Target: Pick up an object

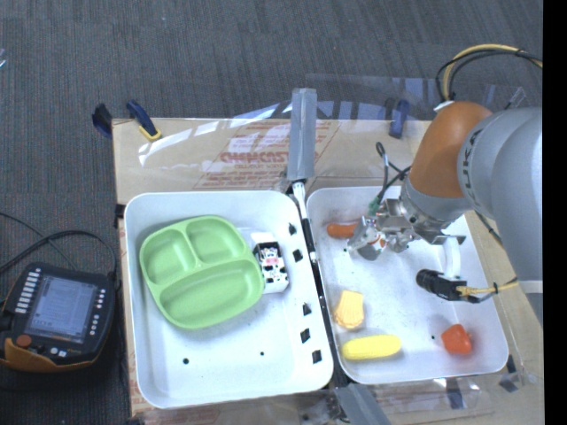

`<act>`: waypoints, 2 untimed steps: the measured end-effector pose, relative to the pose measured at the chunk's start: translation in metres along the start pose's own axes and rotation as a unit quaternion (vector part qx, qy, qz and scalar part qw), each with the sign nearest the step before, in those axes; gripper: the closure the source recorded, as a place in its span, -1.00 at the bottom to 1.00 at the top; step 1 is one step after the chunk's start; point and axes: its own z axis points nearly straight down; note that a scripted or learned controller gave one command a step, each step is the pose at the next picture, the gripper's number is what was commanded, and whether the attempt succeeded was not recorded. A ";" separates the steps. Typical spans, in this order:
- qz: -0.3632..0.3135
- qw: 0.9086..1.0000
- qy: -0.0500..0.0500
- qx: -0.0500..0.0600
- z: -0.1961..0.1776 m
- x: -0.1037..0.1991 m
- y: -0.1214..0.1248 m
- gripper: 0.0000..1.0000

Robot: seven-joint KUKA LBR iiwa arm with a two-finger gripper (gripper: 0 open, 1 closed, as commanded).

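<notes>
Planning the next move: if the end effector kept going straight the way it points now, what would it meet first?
The end effector points down and left in the right bin. It would likely meet the bin floor beside the orange-red sausage-shaped item first, though depth is unclear.

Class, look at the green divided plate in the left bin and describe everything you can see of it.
The green divided plate looks like smooth moulded plastic, pale green, with rounded corners. It has three hollows: two small ones toward the far side and one large one nearer the camera. It lies flat, right side up, turned at an angle, in the far-left part of the left bin. A small white patterned box sits against its right edge.
</notes>
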 end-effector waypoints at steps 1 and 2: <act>0.001 1.000 0.001 0.000 -0.011 0.000 0.001 1.00; 0.006 1.000 0.000 0.000 -0.100 0.082 0.014 1.00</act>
